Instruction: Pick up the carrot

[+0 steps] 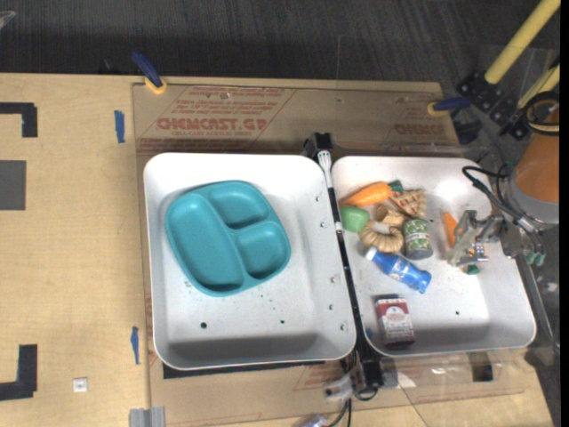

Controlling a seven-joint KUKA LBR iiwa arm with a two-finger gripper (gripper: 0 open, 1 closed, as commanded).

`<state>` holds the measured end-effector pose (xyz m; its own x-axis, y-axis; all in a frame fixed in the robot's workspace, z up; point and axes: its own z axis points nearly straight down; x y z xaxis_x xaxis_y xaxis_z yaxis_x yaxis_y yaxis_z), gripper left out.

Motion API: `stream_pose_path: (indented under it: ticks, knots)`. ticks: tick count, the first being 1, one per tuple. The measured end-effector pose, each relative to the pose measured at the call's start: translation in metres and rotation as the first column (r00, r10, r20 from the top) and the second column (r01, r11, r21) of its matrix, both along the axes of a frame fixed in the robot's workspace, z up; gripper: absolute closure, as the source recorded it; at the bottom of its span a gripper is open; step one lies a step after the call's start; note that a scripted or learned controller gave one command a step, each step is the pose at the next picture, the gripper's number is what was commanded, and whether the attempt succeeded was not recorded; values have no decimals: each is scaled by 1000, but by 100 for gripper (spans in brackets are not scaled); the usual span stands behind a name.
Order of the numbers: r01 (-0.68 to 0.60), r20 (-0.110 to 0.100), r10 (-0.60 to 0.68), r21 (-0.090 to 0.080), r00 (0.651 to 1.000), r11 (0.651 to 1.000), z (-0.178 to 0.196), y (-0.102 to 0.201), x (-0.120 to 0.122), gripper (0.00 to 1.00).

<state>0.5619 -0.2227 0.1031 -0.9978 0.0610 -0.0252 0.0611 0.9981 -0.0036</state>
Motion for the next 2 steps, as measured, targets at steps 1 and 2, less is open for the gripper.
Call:
stream_pose_path:
  ticks: [1,2]
  knots:
    - [0,-1,0,1,1000,1000,-1,0,0,0]
    - [35,-14,-35,4,999,999,-14,4,3,0]
